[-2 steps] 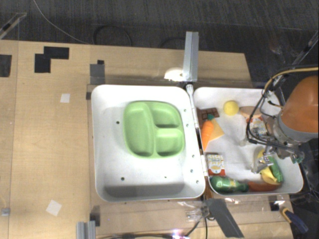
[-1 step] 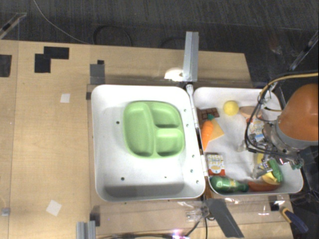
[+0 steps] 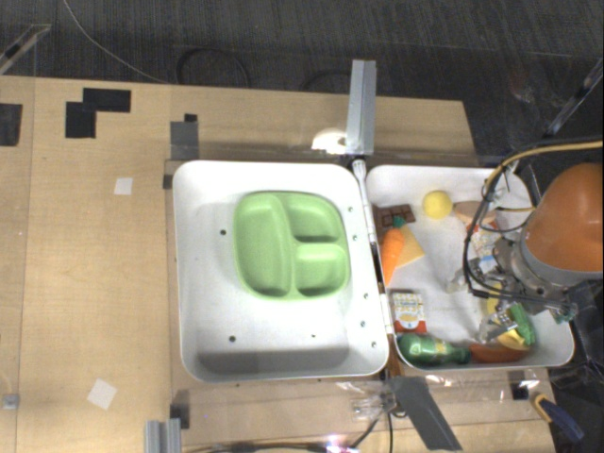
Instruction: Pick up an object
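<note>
The gripper [image 3: 502, 326] sits low in the right bin [image 3: 444, 182] — down among the green bottle [image 3: 432, 350] and yellow-green clutter. How far it is spread — cannot tell.

The left bin [image 3: 203, 253] has free floor all around the green tray [image 3: 288, 243], most of it along the near and left sides. The right bin [image 3: 444, 179] is crowded: a carrot [image 3: 392, 250] and a dark bar [image 3: 394, 218] lie by the divider, a yellow ball [image 3: 436, 204] near the far wall, a packet [image 3: 408, 311] and a green bottle [image 3: 432, 350] along the near wall. The arm [image 3: 564, 225] with its cables covers the right part. A bare patch [image 3: 439, 272] stays open in the middle.
</note>
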`<state>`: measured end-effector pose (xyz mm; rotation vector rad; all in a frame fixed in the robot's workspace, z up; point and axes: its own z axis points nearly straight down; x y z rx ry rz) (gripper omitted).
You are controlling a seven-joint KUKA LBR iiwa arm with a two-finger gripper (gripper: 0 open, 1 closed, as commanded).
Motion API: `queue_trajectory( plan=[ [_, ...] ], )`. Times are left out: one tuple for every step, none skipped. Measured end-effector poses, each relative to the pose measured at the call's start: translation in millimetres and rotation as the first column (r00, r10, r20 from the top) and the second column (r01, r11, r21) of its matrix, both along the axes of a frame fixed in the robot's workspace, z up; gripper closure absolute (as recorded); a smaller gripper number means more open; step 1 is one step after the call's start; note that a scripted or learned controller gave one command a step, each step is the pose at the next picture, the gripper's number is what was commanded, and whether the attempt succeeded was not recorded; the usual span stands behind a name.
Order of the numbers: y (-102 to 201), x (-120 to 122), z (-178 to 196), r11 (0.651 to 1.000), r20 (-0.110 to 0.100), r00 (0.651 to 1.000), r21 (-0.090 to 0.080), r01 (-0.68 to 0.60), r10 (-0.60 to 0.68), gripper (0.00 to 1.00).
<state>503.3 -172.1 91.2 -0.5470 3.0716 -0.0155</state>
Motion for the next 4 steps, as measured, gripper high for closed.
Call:
queue_trajectory(
  plan=[
    [61.0, -1.4, 2.3, 0.978, 0.003, 0.978, -0.022, -0.207, 0.207, 0.00],
    [-33.9, 10.7, 72.8, 0.969, -0.011, 0.969, -0.004, -0.248, 0.248, 0.00],
    [-32.9, -3.2, 6.9, 0.969, -0.010, 0.969, 0.000, -0.248, 0.248, 0.00],
    [45.8, 6.0, 0.5, 0.942, -0.003, 0.942, -0.004, -0.334, 0.334, 0.00]
  ],
)
